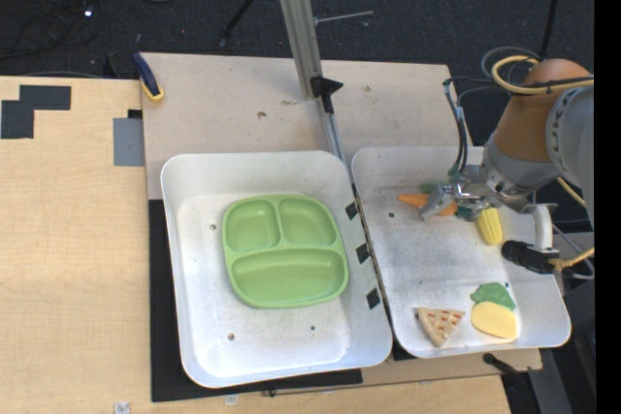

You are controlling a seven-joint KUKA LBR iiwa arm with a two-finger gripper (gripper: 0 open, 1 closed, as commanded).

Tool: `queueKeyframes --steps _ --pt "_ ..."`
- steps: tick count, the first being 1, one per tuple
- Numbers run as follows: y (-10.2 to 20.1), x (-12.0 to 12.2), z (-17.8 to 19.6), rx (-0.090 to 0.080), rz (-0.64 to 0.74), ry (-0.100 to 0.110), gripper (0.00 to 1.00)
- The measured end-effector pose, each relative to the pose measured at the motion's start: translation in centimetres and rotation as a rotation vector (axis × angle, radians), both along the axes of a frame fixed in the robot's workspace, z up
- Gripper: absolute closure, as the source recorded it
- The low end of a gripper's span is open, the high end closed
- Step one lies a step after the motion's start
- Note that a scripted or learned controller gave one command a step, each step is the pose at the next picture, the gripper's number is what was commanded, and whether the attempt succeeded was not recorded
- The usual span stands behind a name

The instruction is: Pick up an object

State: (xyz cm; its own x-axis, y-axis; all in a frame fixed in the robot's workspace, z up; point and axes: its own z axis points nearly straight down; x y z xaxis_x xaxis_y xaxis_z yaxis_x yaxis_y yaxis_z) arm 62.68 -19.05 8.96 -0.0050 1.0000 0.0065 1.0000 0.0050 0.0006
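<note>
In the right bin [427, 267], my gripper [449, 201] is low near the far edge, right at the end of an orange carrot [413, 200]. The carrot lies flat and sticks out to the left of the gripper; its right end is hidden under the metal parts. A yellow corn cob [490, 226] lies just right of the gripper, close to the wrist. At the bin's near right, a pizza slice [439, 325] lies beside a yellow fruit with green leaves [495, 317].
The left bin [194, 305] holds a green divided plate [286, 249]. A metal post [301, 24] rises behind the two bins. Black clips [361, 252] sit along the seam between them. The arm and its cables [534, 126] crowd the right bin's far right corner.
</note>
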Motion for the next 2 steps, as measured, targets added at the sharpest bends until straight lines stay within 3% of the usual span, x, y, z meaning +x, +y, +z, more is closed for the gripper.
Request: queueKeyframes --steps 1,2 --pt "-0.1 0.1 1.2 -0.003 0.001 -0.003 1.0" --pt "-1.1 0.4 6.4 -0.008 -0.002 -0.002 1.0"
